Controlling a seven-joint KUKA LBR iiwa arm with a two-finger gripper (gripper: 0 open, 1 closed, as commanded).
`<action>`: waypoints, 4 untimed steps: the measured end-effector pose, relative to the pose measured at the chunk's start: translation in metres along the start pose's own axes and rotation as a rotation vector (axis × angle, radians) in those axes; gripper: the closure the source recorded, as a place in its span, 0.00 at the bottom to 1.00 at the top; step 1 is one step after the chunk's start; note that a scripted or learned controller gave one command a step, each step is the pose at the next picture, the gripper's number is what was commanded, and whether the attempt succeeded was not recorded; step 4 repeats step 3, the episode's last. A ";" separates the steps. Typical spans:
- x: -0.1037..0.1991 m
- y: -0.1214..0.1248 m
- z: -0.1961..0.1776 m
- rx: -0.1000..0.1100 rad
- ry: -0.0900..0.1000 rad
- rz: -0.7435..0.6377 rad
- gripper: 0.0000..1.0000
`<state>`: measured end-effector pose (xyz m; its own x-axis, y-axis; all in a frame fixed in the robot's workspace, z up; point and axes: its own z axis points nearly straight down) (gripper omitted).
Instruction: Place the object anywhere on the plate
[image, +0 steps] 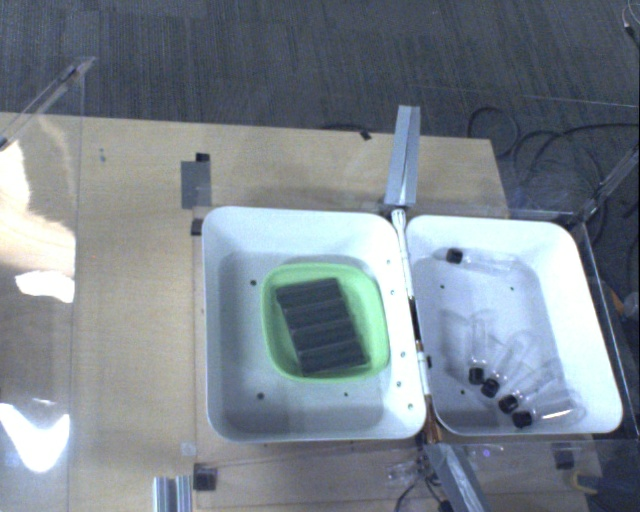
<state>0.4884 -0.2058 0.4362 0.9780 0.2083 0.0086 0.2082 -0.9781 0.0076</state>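
A light green square plate (275, 300) sits in the middle of the left bin (230, 330). A dark grey ribbed rectangular object (320, 326) lies flat on the plate, turned a little off square. In the right bin (580, 300), several clear vials with black caps (500, 385) lie clustered at the near side. One more clear vial (475, 260) rests near that bin's far edge.
A grey metal upright (404, 155) stands behind the seam between the two bins. The wooden bench (100, 300) stretches to the left, with a small grey bracket (196, 182) on it. Cables (540, 140) run behind the right bin.
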 end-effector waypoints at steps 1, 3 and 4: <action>0.000 0.000 0.000 0.000 0.000 0.000 0.00; 0.000 0.000 0.000 0.000 -0.001 -0.001 0.00; 0.000 0.000 0.000 0.000 -0.001 -0.001 0.00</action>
